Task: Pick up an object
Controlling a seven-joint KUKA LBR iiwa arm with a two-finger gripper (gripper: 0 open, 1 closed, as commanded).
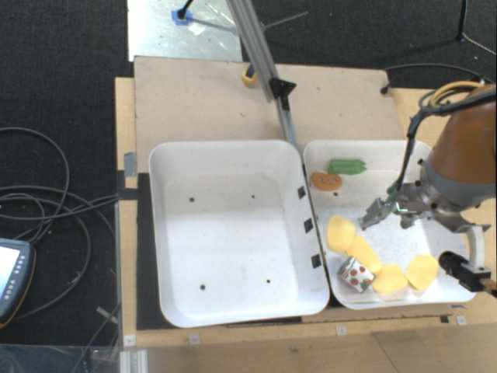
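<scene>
The right bin [365, 148] held everything worth taking. The arm [462, 158] hung over it, and its gripper [386, 212] stood open and empty just above the bin floor. The nearest prize, a yellow block [340, 234], lay just left of the fingers; a clean descent straddling it seemed wise. More yellow pieces [392, 278], a spotted die [356, 274], a green piece [346, 166] and an orange ring [326, 181] crowded that bin.
</scene>
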